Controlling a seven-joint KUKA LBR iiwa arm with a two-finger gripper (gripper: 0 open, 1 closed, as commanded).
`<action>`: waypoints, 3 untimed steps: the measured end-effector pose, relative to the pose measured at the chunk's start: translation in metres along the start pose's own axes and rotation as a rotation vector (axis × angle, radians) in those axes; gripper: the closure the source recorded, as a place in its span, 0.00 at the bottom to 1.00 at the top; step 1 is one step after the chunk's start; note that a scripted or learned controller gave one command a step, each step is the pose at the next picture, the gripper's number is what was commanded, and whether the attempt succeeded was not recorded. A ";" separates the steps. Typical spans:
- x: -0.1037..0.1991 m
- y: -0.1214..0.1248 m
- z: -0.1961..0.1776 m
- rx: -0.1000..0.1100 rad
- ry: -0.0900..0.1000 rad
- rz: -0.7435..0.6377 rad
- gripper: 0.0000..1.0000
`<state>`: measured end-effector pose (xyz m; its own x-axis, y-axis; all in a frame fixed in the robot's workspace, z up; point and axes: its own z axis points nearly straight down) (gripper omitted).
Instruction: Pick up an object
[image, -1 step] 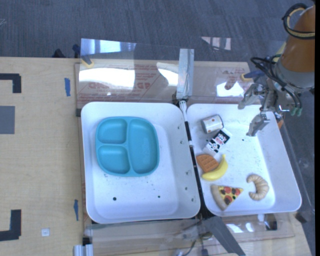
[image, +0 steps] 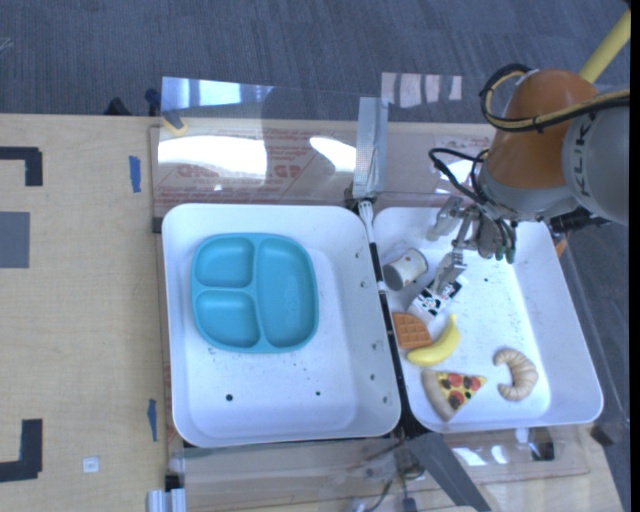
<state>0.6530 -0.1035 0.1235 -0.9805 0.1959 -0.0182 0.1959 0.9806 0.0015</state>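
My gripper (image: 440, 296) hangs over the left part of the right bin (image: 560, 300), with its fingers a little apart and nothing between them. Just to its left a small metal cup (image: 406, 268) lies on its side. Below the gripper sit a brown waffle piece (image: 408, 329) and a yellow banana (image: 440, 343), which touch each other. A pizza slice (image: 453, 389) and a croissant (image: 516, 372) lie near the bin's front edge.
The left bin (image: 200, 400) holds a blue divided plate (image: 255, 292). A raised divider (image: 378, 290) separates the two bins. The arm's orange band (image: 535, 130) and cables hang over the right bin's far edge. A clear panel (image: 260, 150) stands behind the bins.
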 end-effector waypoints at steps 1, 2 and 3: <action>-0.003 0.002 -0.015 -0.001 -0.010 -0.001 1.00; 0.024 0.062 -0.066 -0.003 0.005 -0.145 1.00; 0.067 0.085 -0.064 -0.005 0.014 -0.516 1.00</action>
<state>0.6024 -0.0067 0.1867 -0.9495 -0.3137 -0.0041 -0.3137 0.9495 0.0007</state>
